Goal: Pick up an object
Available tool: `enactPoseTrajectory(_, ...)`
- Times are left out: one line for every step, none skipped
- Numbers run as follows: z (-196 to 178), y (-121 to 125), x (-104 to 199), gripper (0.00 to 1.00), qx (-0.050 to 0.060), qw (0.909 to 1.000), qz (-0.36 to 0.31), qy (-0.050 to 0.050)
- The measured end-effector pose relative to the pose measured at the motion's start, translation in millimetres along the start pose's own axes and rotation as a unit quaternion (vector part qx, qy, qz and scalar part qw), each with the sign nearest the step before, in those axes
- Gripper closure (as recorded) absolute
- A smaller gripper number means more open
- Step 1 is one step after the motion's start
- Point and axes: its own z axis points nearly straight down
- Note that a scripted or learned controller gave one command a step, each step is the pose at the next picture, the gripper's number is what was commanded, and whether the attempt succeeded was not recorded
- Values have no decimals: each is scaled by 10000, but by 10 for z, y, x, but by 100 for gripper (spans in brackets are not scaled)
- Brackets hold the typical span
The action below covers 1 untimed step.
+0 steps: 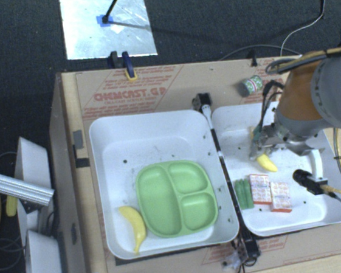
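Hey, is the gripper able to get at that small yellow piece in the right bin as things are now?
Probably yes. The gripper hangs just above the small yellow piece, with nothing between them. The white cards and green item lie apart from it.

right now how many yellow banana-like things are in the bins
2. One banana lies in the left bin, at the lower left beside the green tray. A smaller yellow piece lies in the right bin, just under the gripper. The arm may hide more.
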Motion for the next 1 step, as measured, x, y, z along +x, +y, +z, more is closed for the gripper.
enactPoseTrajectory(-902, -561, 668, 100, -3, 10000, -7, 5)
